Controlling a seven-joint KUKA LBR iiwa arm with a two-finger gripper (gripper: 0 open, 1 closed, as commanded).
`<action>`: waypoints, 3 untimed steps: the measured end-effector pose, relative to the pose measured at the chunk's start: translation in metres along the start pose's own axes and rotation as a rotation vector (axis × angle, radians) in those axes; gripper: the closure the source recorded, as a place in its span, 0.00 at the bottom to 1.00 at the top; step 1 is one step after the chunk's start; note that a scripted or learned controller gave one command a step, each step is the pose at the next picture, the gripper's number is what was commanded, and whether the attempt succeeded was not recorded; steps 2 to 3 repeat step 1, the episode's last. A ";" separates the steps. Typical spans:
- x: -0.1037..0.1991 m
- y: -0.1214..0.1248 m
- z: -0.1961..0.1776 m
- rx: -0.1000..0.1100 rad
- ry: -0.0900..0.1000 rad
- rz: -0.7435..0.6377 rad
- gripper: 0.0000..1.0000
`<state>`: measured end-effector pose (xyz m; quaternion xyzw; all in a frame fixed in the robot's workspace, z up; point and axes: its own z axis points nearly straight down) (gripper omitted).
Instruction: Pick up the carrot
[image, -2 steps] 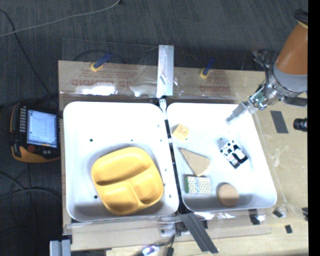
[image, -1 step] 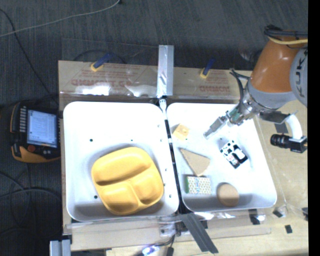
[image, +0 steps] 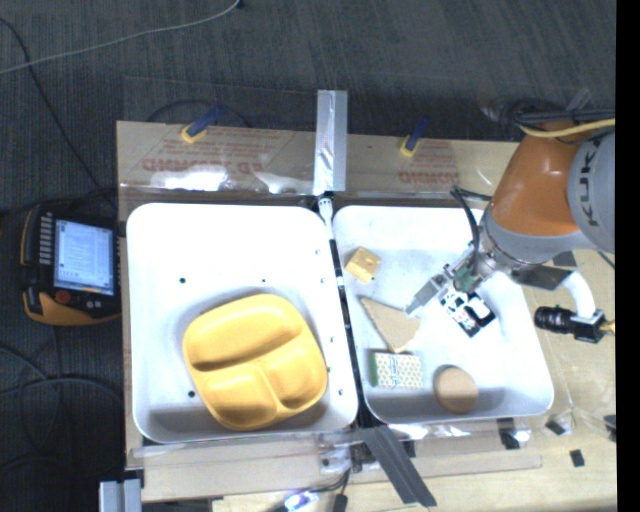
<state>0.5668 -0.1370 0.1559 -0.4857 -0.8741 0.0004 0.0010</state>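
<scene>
Seen from above, the arm (image: 540, 195) reaches in from the right and hangs its claw (image: 450, 292) low over the middle of the right bin (image: 530, 385). Whether the claw is open or closed cannot be told from this slant, and nothing can be seen in its grasp. The step in hand looks like the approach, with the pickup not yet made. Four things lie in that bin: a small yellow block (image: 362, 263) near the back left, a tan wedge (image: 392, 320) just left of the claw, a green and white packet (image: 397, 370) in front of the wedge, and a round tan ball (image: 456, 388) by the front wall. Which of them is the carrot cannot be told for sure; the tapering wedge seems the likeliest. If so, the next move calls for a short shift to the left and a descent over it, clear of the packet that sits close by. The left bin (image: 150, 300) holds a yellow divided plate (image: 255, 358). Both bins rest on a wooden bench (image: 135, 160) over dark carpet (image: 90, 70), and a handheld control screen (image: 75, 262) lies to the left.
</scene>
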 end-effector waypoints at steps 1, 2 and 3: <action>0.122 0.063 -0.027 -0.002 0.001 -0.030 0.00; 0.122 0.063 -0.027 -0.002 0.001 -0.030 0.00; 0.122 0.063 -0.027 -0.002 0.001 -0.030 0.00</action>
